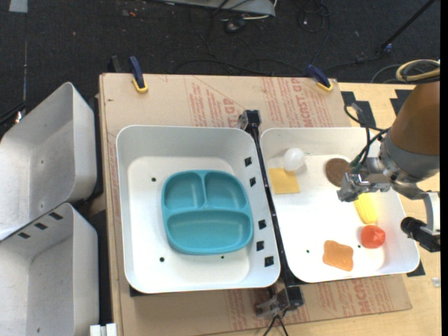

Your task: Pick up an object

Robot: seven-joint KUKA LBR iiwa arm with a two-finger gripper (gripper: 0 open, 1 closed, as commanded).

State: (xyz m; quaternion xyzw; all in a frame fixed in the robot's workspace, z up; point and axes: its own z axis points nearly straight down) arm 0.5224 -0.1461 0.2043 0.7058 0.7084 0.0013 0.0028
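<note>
The right bin holds a yellow cheese-like slab, a white ball, a brown disc, a yellow corn-like piece, a red tomato-like ball and an orange chunk. My gripper hangs over the bin's right half, between the brown disc and the yellow piece, just above the yellow piece's upper end. Nothing shows between its fingers.
The left bin holds a teal divided plate. A black divider runs between the bins. Two spare white bins stand off the bench at the left. Clamps hold the board's far edge.
</note>
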